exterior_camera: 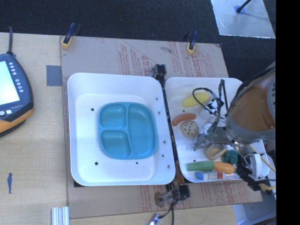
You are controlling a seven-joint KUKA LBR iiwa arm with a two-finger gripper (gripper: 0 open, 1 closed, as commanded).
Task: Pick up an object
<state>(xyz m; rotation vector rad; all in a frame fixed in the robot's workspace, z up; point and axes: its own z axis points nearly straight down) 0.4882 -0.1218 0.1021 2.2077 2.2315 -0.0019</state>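
on tan bench [37,144], two white bins [79,125]

2 white bins [77,125], 1 blue tray [127,130], 2 clamps [69,34].

Bright, even light; slightly soft focus

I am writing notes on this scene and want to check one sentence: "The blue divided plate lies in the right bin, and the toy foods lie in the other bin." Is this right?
Not quite. The camera view shows the blue divided plate in the left bin, not the right one. The toy foods, such as the sausage and the carrot, lie in the other bin, the right one.
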